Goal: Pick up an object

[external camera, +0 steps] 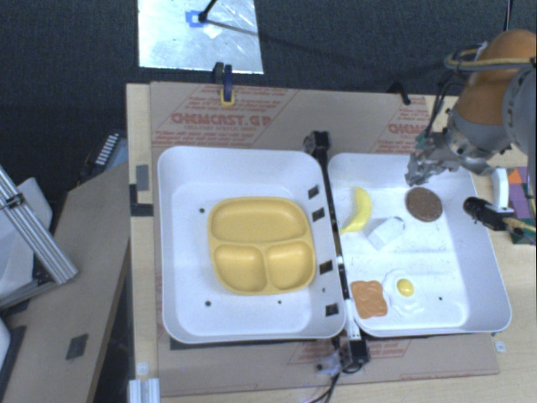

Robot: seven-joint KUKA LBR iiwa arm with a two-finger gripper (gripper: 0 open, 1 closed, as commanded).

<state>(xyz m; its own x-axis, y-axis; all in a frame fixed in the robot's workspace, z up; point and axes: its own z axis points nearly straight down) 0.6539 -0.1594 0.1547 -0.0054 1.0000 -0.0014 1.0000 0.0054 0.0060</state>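
The gripper [417, 173] hangs over the far part of the right bin [482, 309], near that bin's far wall; whether it is spread or closed cannot be made out at this angle, and nothing is seen held in it. Just beside it, toward the near right, a brown round patty [424, 204] lies flat on the bin floor, apart from the gripper tip. A yellow toy banana [360, 210] lies left of the patty, close to the divider between the bins, its long axis running from far to near with a slight curve and its lower end pointing toward the near left. A small white block [385, 232] sits just beside the banana's near end, between banana and patty. Nearer the front edge, a fried egg [405, 290] with a yellow yolk lies flat, and an orange-brown toast-like piece [368, 299] lies just to its left, close to the divider and the front wall.

The middle and right side of the right bin's floor are bare white, giving open room around the patty. The left bin [180, 225] holds a yellow divided tray [258, 243] with three compartments, set centrally and well apart from the walls.
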